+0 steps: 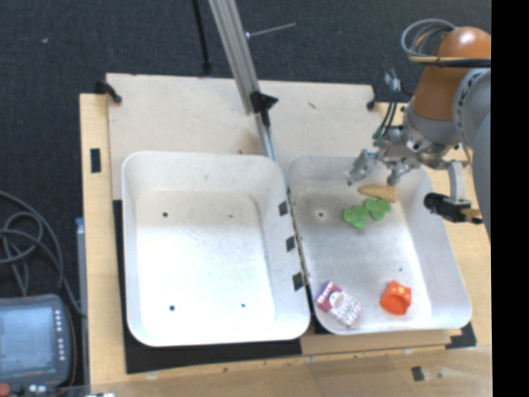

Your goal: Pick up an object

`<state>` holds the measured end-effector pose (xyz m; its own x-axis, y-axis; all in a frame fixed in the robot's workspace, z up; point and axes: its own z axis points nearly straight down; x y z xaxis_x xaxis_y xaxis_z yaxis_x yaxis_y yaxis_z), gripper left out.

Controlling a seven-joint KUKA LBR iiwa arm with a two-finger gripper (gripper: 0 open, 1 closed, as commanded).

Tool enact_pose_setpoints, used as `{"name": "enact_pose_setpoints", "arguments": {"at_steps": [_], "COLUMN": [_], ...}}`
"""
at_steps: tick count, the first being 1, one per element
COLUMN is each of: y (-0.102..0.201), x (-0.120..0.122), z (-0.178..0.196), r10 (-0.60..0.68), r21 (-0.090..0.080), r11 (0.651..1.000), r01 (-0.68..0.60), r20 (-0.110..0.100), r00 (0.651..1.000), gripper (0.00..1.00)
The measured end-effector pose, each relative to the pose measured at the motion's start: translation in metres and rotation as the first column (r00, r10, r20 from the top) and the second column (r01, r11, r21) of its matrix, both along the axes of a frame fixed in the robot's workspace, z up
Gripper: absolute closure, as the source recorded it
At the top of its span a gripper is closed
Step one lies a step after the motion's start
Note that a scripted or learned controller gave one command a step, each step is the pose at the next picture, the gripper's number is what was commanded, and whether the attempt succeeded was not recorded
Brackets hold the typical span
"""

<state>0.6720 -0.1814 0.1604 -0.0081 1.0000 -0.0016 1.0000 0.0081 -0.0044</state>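
Observation:
My gripper point(378, 170) hangs over the far part of the right bin point(430, 246), open, its two fingers spread with nothing between them. Just below it in the picture lies a flat tan piece point(378, 193). A green toy point(366, 213) sits against the tan piece's near side. An orange object point(397, 298) and a pink-and-white packet point(338, 304) rest near the bin's front edge.
The left bin point(207, 246) stands beside the right one, split from it by a ridge with black clips point(293, 242). A slanted aluminium post point(240, 48) rises behind the bins. The arm's grey and orange body point(446, 81) fills the upper right.

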Motion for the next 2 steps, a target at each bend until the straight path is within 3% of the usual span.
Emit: {"name": "enact_pose_setpoints", "arguments": {"at_steps": [1, 2], "y": [-0.002, -0.003], "x": [0.001, 0.003], "z": [-0.049, -0.033], "r10": [0.001, 0.004], "r21": [-0.003, -0.006], "r11": [1.0, 1.0], "r01": [-0.001, -0.004], "r20": [0.005, 0.013], "r00": [1.0, 1.0], "gripper": [0.0, 1.0]}}
